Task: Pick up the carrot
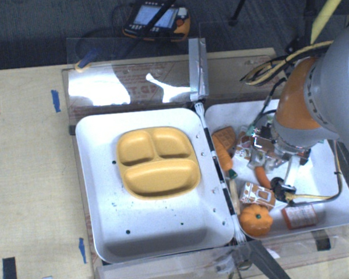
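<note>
The carrot lies in the right bin, stretched along the bin's left wall, with its green stub pointing toward the front. My gripper hangs over the middle of this bin, to the right of the carrot and apart from it. A short orange piece lies just below the gripper. The arm's grey body and orange band cover the bin's far right part.
A brown bread slice sits behind the carrot. A small printed box, a round orange fruit and a red-and-white can lie at the bin's front. The left bin holds a yellow divided plate.
</note>
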`<state>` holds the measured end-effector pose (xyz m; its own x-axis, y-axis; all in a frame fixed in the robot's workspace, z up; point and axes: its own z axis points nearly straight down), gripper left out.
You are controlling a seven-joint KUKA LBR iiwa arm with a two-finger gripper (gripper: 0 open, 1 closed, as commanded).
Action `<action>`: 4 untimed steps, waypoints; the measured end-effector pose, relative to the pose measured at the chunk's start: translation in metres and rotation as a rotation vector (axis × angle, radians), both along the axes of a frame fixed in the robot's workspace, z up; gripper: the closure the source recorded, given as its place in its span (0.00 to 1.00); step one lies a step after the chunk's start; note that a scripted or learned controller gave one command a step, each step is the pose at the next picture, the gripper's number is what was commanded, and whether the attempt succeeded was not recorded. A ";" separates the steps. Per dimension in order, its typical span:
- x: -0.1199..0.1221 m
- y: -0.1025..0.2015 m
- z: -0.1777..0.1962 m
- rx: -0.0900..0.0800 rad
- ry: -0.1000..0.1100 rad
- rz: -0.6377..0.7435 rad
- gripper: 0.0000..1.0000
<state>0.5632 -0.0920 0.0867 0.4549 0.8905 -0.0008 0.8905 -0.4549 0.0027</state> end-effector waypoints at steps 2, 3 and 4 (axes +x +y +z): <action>0.060 0.034 0.110 0.001 0.004 -0.131 1.00; 0.011 0.036 0.113 0.003 0.007 0.047 1.00; -0.024 0.083 0.109 0.004 0.007 0.215 1.00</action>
<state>0.5389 -0.0087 0.1953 0.2544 0.9671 0.0003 0.9671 -0.2544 -0.0049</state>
